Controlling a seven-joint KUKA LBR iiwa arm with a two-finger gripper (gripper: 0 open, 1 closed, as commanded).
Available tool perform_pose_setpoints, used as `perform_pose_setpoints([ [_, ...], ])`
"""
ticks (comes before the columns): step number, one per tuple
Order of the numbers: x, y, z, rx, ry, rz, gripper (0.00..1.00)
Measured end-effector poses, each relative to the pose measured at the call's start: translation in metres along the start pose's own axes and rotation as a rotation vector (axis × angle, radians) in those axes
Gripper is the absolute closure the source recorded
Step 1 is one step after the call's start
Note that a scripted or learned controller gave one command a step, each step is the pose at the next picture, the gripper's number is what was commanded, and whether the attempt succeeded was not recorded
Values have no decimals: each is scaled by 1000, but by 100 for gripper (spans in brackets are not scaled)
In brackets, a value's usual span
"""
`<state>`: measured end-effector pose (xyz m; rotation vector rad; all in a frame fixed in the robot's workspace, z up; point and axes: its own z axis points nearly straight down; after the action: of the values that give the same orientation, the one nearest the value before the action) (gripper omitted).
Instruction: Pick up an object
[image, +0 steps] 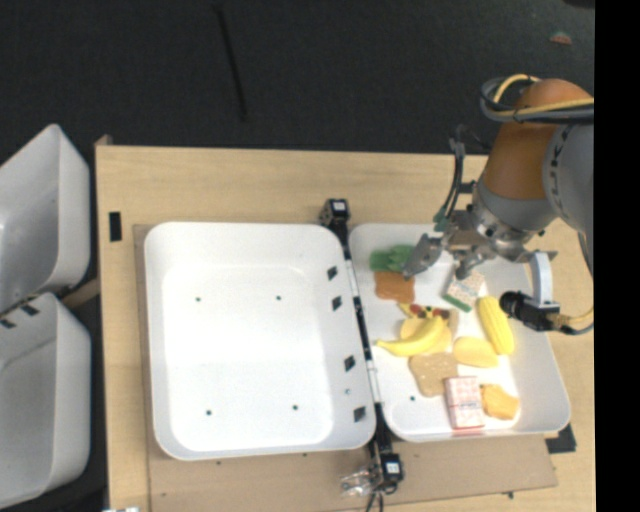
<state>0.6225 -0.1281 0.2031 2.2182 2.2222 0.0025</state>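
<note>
My gripper (444, 262) hangs over the back of the right bin (545, 385), its fingers spread open and nothing visible between them. One fingertip (420, 258) is beside a green object (390, 258), the other (468, 266) just above a small white and green packet (463, 292). Under the green object lies an orange-brown piece (395, 288). Farther forward are a banana (418, 338), a yellow corn cob (495, 325), a yellow lump (475, 352), a tan slice (432, 373), a pink box (462, 401) and an orange chunk (500, 402).
The left bin (250, 340) lies beside the right one, with a ridge and black clips (352, 300) between them. The grey and orange arm (520, 160) reaches in from the upper right. A black cable fitting (530, 308) hangs over the right bin's right side.
</note>
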Motion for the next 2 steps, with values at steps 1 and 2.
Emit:
perform_pose_setpoints([
  [1, -31, 70, 8, -6, -2, -2, 0],
  [2, 19, 68, -38, -4, 1, -4, 0],
])
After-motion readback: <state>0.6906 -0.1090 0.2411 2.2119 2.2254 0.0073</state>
